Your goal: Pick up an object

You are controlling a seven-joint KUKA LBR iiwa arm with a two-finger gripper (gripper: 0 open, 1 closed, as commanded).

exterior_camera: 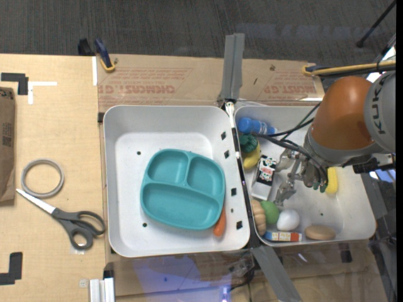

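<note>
Loose objects clustered in right bin [352, 222]: green ball [269, 211], white egg [288, 219] near front edge, blue bottle [252, 126] at back-left corner. Gripper [283, 190] seen lowered just above green ball; nothing seen between fingers, opening cannot be told. Teal divided plate [182, 189] centred in left bin [119, 168], carrot [219, 225] at plate's front-right edge.

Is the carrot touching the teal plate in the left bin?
Touching. The camera view shows the carrot lying against the teal plate at its lower right edge, with no white gap between them.
</note>
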